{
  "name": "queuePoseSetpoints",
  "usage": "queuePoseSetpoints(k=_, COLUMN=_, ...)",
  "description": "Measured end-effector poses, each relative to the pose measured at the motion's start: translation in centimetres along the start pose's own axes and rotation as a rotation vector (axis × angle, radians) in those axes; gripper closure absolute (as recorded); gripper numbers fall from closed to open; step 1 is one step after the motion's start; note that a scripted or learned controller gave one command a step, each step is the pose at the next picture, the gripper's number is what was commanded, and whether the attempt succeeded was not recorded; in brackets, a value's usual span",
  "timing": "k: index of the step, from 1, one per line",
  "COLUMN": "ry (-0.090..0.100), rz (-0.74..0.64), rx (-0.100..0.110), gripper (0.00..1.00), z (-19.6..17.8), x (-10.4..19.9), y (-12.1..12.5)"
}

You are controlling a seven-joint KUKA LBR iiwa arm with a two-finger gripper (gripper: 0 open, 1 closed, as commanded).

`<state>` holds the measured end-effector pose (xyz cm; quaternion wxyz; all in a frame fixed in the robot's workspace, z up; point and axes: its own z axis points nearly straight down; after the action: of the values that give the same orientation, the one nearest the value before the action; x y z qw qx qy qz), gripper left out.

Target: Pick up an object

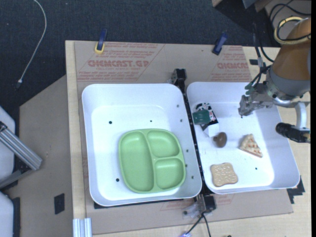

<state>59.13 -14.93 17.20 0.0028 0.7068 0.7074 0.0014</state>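
The gripper (pixel 245 107) is seen in the upper right of the frame, over the rear of the right bin (pixel 286 179); whether it is spread or pressed together cannot be told, and nothing is seen held. Nearest, down and slightly right in the frame, lies the pizza slice (pixel 251 146), its long axis slanting toward lower right. Further left sit the brown lump (pixel 220 139) and the green-and-black item (pixel 204 116); the cracker (pixel 223 174) lies lowest. The green tray (pixel 151 159) rests in the left bin (pixel 98 107).
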Motion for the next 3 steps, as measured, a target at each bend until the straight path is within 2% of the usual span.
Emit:
queuePoseSetpoints(k=1, ry=0.0, rz=-0.001, rx=-0.001, gripper=1.0, z=-5.3, x=0.4, y=1.2)
queuePoseSetpoints(k=2, ry=0.0, rz=0.0, rx=-0.001, gripper=1.0, z=-9.0, x=0.4, y=1.3)
queuePoseSetpoints(k=3, ry=0.004, rz=-0.005, rx=0.007, gripper=1.0, z=-9.4, x=5.1, y=0.1)
